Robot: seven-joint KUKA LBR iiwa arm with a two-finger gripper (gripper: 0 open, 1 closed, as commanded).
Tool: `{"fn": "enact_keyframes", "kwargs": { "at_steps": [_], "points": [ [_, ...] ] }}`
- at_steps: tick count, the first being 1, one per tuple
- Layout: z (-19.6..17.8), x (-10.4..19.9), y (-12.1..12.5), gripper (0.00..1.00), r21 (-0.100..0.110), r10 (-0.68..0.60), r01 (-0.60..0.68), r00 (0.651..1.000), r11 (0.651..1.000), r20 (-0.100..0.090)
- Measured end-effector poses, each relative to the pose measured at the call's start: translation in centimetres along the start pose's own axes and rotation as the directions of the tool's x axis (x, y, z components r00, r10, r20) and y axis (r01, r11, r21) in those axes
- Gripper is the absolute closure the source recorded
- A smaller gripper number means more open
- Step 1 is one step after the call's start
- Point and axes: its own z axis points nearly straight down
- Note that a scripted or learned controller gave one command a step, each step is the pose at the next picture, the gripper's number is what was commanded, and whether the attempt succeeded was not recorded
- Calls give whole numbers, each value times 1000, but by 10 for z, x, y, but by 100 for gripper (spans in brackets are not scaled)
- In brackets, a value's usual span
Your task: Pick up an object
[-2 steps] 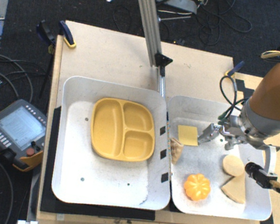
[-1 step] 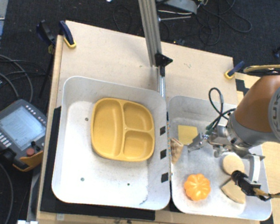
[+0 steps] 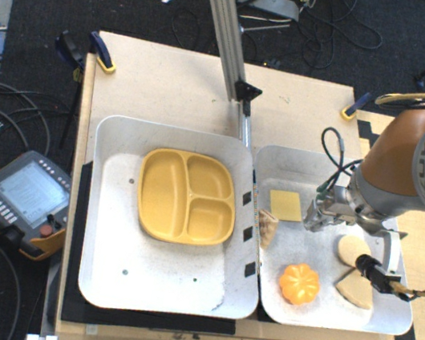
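My gripper [image 3: 316, 221] hangs low in the right bin [image 3: 317, 318], just right of a flat yellow square [image 3: 285, 205]. An orange pumpkin-shaped toy [image 3: 299, 283] lies nearer the front of that bin. A pale round piece [image 3: 352, 248] and a tan wedge [image 3: 354, 291] lie to the gripper's right. A small brownish object [image 3: 266, 228] rests against the bin's left wall. The left bin [image 3: 98, 267] holds a yellow divided plate [image 3: 187, 196]. Nothing shows between the fingers.
The grey arm with its orange band [image 3: 399, 149] covers the right bin's back right corner. A black cable [image 3: 334, 150] loops above the gripper. A metal pole [image 3: 229, 30] slants over the bench's back. A teach pendant [image 3: 24, 201] lies on the floor at left.
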Motion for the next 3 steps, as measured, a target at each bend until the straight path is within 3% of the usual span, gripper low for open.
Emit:
{"fn": "enact_keyframes", "kwargs": {
  "at_steps": [2,3],
  "points": [
    [-114,-6,-1,100,-5,-3,3,1000,1000,2],
    [-122,47,-8,100,1,-9,9,1000,1000,-2]
  ]
}}
